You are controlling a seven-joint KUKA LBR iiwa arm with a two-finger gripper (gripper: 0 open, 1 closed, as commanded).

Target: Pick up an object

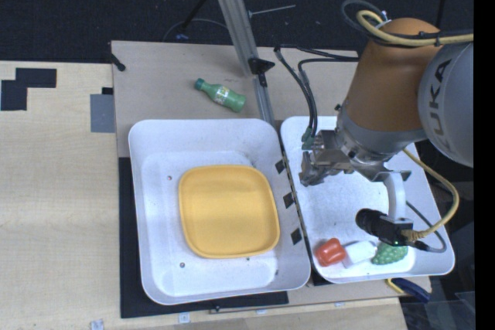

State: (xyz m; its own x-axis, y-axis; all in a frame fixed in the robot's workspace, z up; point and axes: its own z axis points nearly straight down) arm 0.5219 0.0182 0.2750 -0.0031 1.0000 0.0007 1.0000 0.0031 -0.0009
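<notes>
in the camera view, the grey arm [402,96] with its orange band is reaching in over the right bin [433,263], and the hand [313,166] is hanging low near that bin's left wall, close to the divide between the two bins. the hand is appearing as a dark metal cluster, and whether its fingers are apart or together cannot be told from this angle; nothing is showing between them. black cables [305,93] are running up from the hand toward the back of the counter [155,77].

down and to the right of the hand, near the front edge of the same bin, three small things are lying in a row: a red-orange object [330,251], a white object [357,253] just beside it, and a green object [390,253] at the far end. they are sitting well apart from the hand. a black part on a white bracket [380,224] is hanging just above them.

to the left of the hand, the left bin [147,158] is holding a yellow square plate [228,210], lying flat. farther back and to the left of the hand, a green bottle [220,94] is lying on its side on the counter, beside a slanted aluminium rail [236,11].
</notes>
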